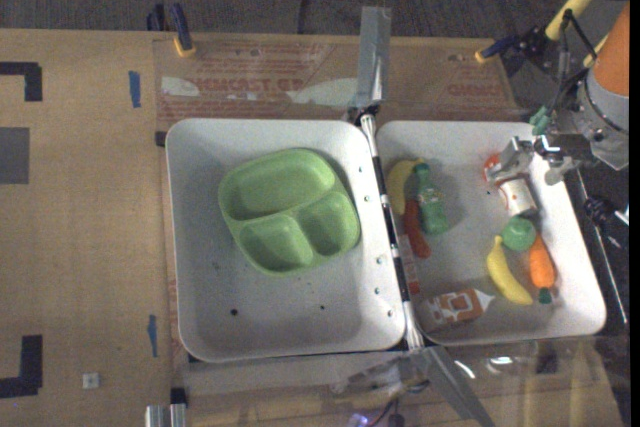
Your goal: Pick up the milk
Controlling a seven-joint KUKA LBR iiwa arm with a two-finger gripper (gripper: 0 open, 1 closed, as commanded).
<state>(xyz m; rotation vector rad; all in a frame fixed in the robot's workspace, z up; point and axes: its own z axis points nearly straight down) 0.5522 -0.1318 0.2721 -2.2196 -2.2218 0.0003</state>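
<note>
The milk [456, 305] is a small orange-brown carton with a white gabled top. It lies on its side at the front edge of the right bin [570, 315]. My gripper [527, 160] hangs over the back right part of that bin, well behind the carton and to its right. Directly below the gripper is a white cylinder with a red end [515, 192], and whether the two touch is unclear. Nothing is lifted off the bin floor.
The right bin also holds a yellow fruit [400, 181], a green bottle [431, 203], a red chilli [415, 231], a green round piece [518, 234], a banana [506, 273] and a carrot [541, 267]. A green divided plate [290, 211] sits in the left bin [200, 315].
</note>
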